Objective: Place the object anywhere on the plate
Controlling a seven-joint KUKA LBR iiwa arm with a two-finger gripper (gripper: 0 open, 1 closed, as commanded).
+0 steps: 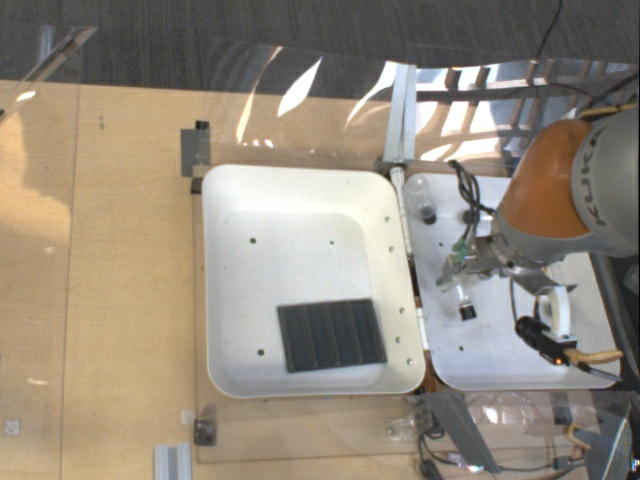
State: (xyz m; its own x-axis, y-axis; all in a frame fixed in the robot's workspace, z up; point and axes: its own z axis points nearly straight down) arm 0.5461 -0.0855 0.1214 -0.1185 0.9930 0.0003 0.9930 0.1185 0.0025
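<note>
robotics lab | wooden bench [100, 268] | two white bins [230, 268] | clear guard panels [300, 78] | loose cables [470, 458]

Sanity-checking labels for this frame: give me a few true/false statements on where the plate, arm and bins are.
1. The dark ribbed plate lies in the left bin. True.
2. The arm hangs over the left bin. False: it is over the right bin.
3. The plate sits in the far half of its bin. False: it sits in the near half, towards the front rim.
4. The two bins stand side by side on a wooden bench. True.
5. The gripper is touching the plate. False: it is over the right bin, apart from the plate.
</note>
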